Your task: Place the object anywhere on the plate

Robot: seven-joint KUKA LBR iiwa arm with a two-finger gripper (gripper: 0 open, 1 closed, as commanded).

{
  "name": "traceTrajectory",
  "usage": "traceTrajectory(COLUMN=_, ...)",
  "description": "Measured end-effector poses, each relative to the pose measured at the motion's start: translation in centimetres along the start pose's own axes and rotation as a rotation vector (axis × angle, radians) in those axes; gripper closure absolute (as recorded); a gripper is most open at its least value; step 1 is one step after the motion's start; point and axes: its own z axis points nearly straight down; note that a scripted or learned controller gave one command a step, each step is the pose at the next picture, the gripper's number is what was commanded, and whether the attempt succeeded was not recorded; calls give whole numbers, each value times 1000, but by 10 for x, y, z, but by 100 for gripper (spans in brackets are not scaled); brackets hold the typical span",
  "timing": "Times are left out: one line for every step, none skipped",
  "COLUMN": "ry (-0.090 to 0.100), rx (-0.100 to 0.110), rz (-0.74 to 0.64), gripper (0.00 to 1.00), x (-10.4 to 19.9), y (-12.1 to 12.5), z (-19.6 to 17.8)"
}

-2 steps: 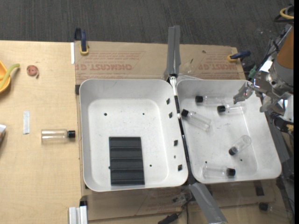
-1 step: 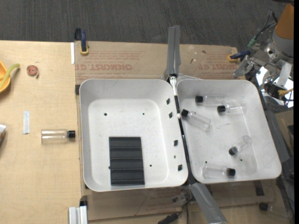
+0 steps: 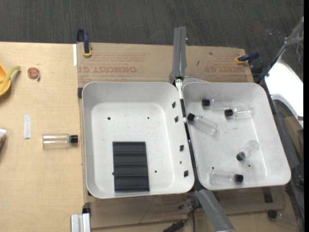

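Vials, five clear ones with black caps, lie scattered in the right bin: two near its far edge, one by its left wall, one toward the right, one at the near edge. Across the divide, the black ribbed plate sits by the left bin's near edge.

Bright, even overhead light, sharp focus.
White bins nearly glare; soft shadows inside their walls; slight blur toward 3 o'clock.
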Motion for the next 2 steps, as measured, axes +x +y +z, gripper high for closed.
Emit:
traceTrajectory(ry=-1, rx=1, rz=159, gripper=0, x=56, y=5, z=1)
traceTrajectory(ry=0, rx=1, rz=295, gripper=0, x=13, y=23, z=1)
